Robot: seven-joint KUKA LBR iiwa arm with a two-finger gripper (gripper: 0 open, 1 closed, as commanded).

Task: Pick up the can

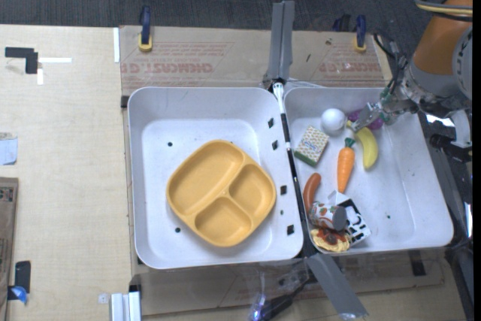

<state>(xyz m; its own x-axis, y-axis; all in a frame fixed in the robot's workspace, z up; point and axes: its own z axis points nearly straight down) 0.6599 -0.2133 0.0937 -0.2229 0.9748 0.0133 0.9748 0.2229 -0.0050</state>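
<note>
Approach step: hovering, jaws' opening impossible to tell. Crumpled red-and-white metal can well apart from the jaws, past the yellow banana. Next: crossing over, then descending squarely.

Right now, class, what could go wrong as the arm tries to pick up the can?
1. The end effector hangs by the banana and white ball, far from the can; descending here would likely meet the wrong thing.
2. The can lies crowded in a corner of the right bin against a black-and-white item, so a grasp may slip.
</note>
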